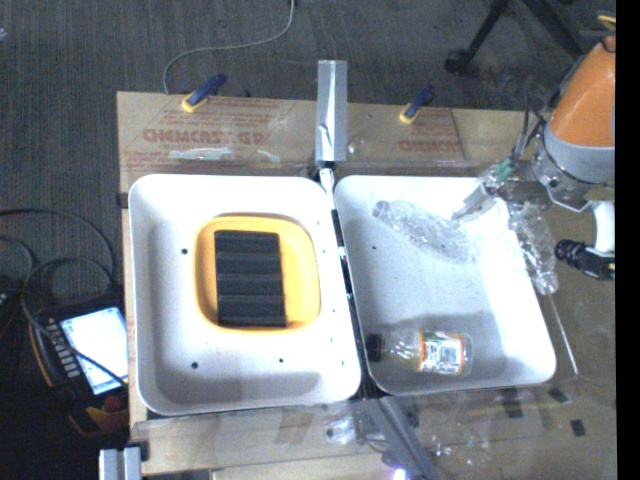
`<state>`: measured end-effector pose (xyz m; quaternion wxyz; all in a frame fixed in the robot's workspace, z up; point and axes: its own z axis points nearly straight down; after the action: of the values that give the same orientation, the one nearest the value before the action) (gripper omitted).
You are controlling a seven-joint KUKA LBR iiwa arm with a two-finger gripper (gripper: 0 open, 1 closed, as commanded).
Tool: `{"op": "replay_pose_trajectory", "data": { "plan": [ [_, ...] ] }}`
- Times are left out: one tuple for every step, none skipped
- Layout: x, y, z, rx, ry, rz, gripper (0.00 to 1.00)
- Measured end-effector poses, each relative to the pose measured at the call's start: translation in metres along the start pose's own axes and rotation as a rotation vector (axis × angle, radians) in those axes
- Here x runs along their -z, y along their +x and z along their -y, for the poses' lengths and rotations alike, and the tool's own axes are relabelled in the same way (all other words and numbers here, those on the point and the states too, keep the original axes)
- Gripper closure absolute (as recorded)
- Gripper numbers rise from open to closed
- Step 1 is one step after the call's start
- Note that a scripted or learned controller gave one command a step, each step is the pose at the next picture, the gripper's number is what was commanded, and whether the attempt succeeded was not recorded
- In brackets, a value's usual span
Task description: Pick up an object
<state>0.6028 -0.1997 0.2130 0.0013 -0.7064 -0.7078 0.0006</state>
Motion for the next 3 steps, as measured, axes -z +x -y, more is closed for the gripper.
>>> {"op": "replay_pose_trajectory", "data": {
  "plan": [
    [0.046,-0.014,0.086,0.176,-0.002,0.003,0.0],
    [-0.035,0.025,0.119,0.34,-0.002,0.0,0.0],
    [-0.117,0.075,0.115,0.352,-0.011,0.005,0.0]
  ]
}}
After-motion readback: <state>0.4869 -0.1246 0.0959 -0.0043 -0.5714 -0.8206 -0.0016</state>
